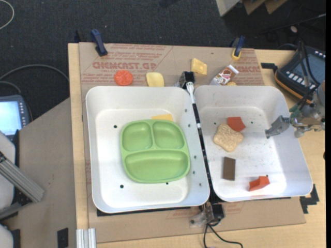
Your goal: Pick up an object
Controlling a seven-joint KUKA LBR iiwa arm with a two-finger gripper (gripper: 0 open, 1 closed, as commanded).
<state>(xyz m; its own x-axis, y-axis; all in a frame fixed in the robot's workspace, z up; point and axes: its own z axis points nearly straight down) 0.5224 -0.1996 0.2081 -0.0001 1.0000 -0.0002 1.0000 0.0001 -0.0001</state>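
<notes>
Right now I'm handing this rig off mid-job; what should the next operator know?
Gripper: at the right bin's right side, above the floor, nothing visibly held; open or shut is unclear from here.
Right white bin holds a red block, a tan square cracker-like piece, a dark brown rectangular block and an orange-red wedge.
Left white bin holds a green divided plate with a yellow piece behind it.
Done: nothing picked yet.
Left: grasp and lift one object; the red block lies nearest.
</notes>
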